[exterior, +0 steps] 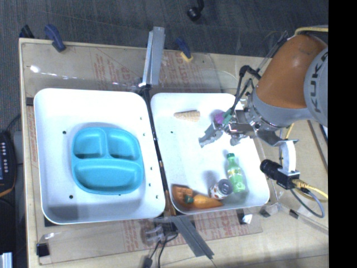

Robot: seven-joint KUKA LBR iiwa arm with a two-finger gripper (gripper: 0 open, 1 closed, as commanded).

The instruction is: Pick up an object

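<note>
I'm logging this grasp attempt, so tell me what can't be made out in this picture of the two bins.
- Gripper: small and blurred in the camera view, so its finger state and whether it holds anything cannot be told.
- Purple object: partly covered by the gripper body; its identity is unclear.
- Can: too small to read its label.
- Carrot: lies against a brown item at the bin's near wall; where one ends is unclear.

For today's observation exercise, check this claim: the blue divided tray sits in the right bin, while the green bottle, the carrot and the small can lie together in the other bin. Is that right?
Not quite. The camera view shows the blue divided tray in the left bin, not the right. The green bottle, carrot and small can lie together in the right bin, as the rest of the claim implies.
</note>
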